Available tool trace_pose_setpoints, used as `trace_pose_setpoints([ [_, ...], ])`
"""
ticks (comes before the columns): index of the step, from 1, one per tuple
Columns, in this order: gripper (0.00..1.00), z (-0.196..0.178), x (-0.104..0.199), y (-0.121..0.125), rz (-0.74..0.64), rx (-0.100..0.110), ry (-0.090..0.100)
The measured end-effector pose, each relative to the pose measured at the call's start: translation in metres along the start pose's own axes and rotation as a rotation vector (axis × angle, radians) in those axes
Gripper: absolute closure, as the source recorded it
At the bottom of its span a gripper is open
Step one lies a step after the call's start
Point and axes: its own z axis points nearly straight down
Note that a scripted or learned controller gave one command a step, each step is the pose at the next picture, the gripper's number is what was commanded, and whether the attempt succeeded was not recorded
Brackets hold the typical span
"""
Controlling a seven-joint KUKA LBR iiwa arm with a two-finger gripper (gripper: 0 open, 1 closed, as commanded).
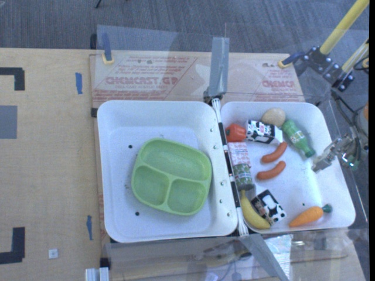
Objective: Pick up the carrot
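Observation:
The carrot [306, 216] is orange with a small green top. It lies in the front right corner of the right bin [343, 201], pointing left. My gripper [329, 157] shows as a pale metallic shape over the right bin's right side, above and behind the carrot and apart from it. It also sits just right of the green bottle [297, 138]. Nothing is seen held in it.
The right bin also holds a potato [273, 117], a cow-print carton [262, 132], a red pepper [236, 133], two sausages [274, 152], a wrapped bar [239, 164], a banana [252, 213] and a cow-print box [271, 206]. A green divided plate [171, 175] lies in the left bin [117, 122].

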Motion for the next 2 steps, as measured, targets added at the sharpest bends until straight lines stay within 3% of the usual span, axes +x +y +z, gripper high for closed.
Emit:
trace_pose_setpoints([
  [1, 0.00, 0.000, 0.000, 0.000, 0.001, 0.000, 0.001],
  [2, 0.00, 0.088, 0.031, -0.032, -0.032, -0.001, -0.002],
])
